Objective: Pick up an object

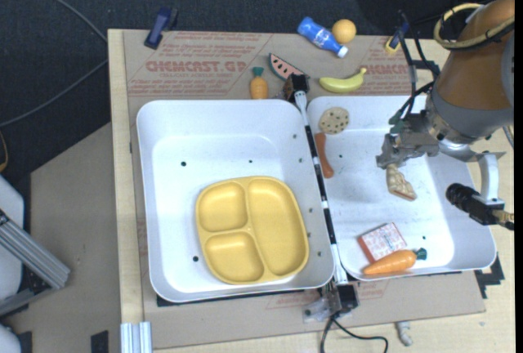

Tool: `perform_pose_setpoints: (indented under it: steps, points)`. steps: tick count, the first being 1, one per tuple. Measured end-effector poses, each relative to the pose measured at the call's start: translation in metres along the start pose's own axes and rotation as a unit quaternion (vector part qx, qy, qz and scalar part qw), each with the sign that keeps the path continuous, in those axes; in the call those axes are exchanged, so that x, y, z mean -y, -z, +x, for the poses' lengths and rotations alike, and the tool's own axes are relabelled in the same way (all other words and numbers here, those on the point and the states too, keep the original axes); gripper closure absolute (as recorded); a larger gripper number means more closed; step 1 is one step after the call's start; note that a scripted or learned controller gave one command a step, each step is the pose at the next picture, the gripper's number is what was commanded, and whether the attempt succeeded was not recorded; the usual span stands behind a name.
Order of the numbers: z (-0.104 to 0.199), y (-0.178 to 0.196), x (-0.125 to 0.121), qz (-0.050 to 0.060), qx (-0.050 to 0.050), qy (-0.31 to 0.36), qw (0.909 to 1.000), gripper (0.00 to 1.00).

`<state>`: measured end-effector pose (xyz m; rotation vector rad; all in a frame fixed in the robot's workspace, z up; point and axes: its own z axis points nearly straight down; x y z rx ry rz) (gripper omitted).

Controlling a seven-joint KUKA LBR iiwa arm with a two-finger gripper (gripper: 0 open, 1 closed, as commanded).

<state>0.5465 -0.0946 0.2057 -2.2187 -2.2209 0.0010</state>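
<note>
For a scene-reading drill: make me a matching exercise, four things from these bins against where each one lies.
Things:
1. yellow tray
2. carrot
3. cookie
4. banana

Places:
A. far-left corner of the right bin
B. on the board beyond the bins
C. in the left bin
D. near edge of the right bin

Pairs: 1-C, 2-D, 3-A, 4-B

Arm (pixel 474 90): bulky grey wrist housing, rounded. Broad orange band (pixel 482 33) above it, glossy. Yellow and black cables (pixel 445 24) loop beside the band. Gripper (pixel 399 154): dark grey metal block, angular. Black cylindrical attachment (pixel 472 203) lower right.
</note>
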Motion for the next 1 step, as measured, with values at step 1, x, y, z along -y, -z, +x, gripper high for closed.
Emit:
perform_pose_setpoints:
  steps: [1]
  points:
    - [0.0538, 0.0003, 0.0144, 0.000, 0.000, 0.000, 1.0000, 1.00]
